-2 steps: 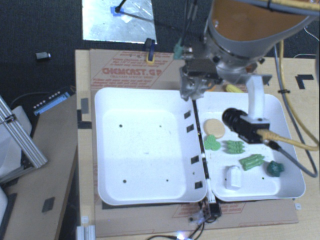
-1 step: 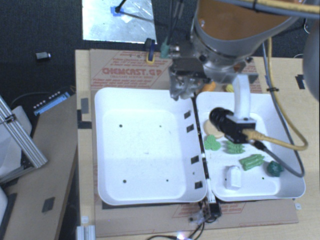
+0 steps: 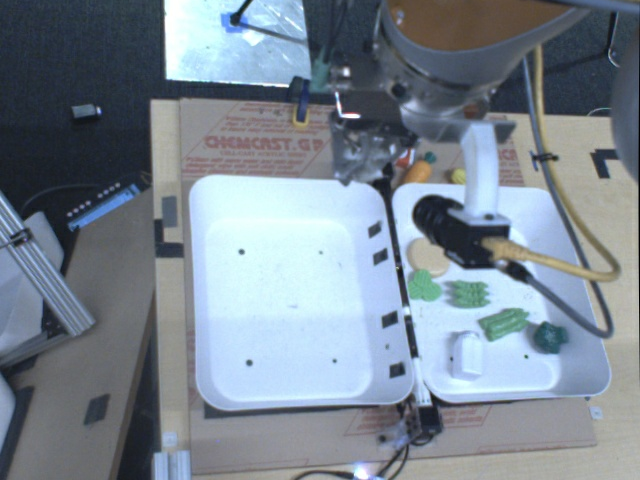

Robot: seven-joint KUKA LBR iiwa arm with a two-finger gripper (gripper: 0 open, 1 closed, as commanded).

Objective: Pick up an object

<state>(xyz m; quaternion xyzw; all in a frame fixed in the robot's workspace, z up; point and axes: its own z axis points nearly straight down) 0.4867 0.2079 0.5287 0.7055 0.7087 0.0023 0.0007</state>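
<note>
A robotics lab is indicated; two white bins (image 3: 290,193) are set on a cardboard-covered bench (image 3: 250,138); aluminium framing (image 3: 35,268) and cables (image 3: 570,258) are seen.

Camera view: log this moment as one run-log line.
arm: over right shallow white bin | end effector: at bin's far left corner | bin contents: green plastic toys, white block, tan disc | grasp: unconfirmed

Arm (image 3: 470,28) cut by top edge, hides right bin's (image 3: 570,268) far rim.
</note>
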